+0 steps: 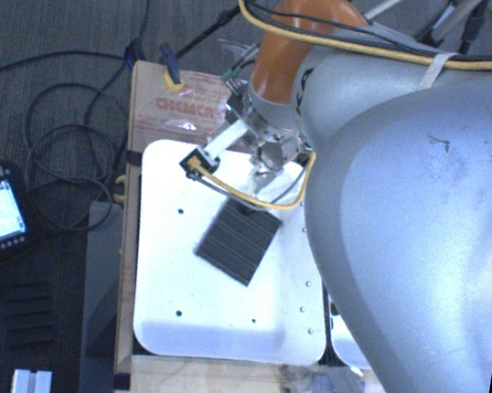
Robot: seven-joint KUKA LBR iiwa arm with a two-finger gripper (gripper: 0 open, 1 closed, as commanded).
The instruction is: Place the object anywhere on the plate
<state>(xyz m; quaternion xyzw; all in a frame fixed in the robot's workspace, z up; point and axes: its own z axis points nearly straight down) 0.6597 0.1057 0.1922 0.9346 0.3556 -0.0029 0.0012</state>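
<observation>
The tool (263,177) hangs over the far part of the left white bin (154,306), just beyond the far end of a dark ribbed rectangular object (237,243). Whether the tool is wide or narrow cannot be told, as the wrist and a yellow cable (254,202) hide it. The object lies flat near the bin's middle, toward its right edge. Its long axis runs from the far right to the near left, slightly tilted against the bin's edges.

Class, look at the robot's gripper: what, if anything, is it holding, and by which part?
It cannot be told. The gripper hangs just above the far edge of the dark ribbed plate in the white bin.
</observation>
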